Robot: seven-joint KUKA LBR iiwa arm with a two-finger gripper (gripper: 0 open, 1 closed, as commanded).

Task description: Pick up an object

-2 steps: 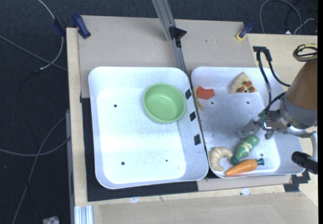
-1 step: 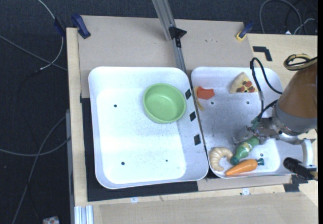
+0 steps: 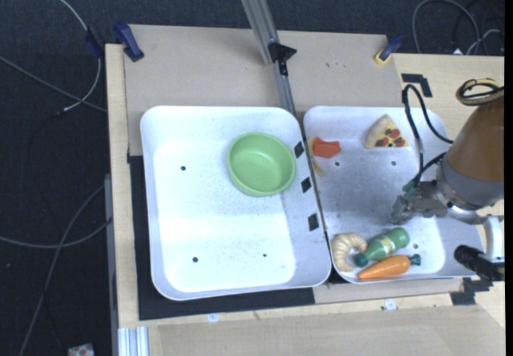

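One bowl [image 3: 260, 163] in the left bin [image 3: 172, 210]; five toys in the right bin [image 3: 353, 186]; gripper [image 3: 407, 207], grip unclear.

Arm [image 3: 481, 162] cut off by right edge; upper links out of frame. Gripper [image 3: 410, 206] fingers too small and dark to resolve. Right bin's [image 3: 353, 194] right rim hidden under arm.

Fixed overhead, looking down at slant on bench [image 3: 337, 66]; mid-range, both white bins framed; arm [image 3: 481, 154] entering right of bench.
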